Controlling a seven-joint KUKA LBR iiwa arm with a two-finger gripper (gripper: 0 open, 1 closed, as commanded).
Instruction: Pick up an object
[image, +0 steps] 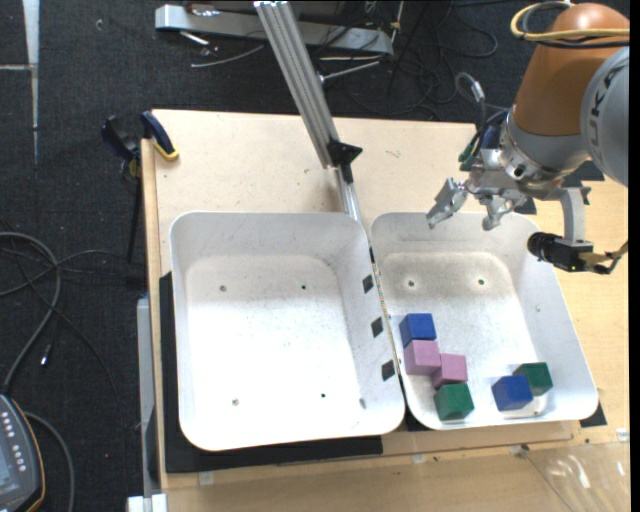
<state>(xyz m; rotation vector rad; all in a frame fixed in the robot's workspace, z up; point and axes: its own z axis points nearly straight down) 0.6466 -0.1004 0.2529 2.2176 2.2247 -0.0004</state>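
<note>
Camera view, looking down at a slant on the bench (250, 160). Two shallow white bins sit side by side on it: the left bin (200, 250) and the right bin (560, 330), their inner rims touching along the middle.

The arm (570, 90), grey with an orange band, enters from the right. Its gripper (470, 208) hangs above the far rim of the right bin, fingers spread apart and nothing between them. It is well apart from every block.

All objects lie in the near half of the right bin:
- A blue block (418, 328) sits near the bin's left wall.
- A light purple block (421, 356) lies just in front of it, touching or nearly so.
- A pink block (452, 369) adjoins the purple one on its right.
- A dark green block (454, 402) stands just in front of the pink one, close to the near rim.
- A second blue block (512, 392) lies toward the near right corner.
- A second green block (536, 377) sits just beside that blue one, on its far right side.

A slanted metal rail (300, 85) crosses the far part of the bench, ending near the junction of the bins.
</note>
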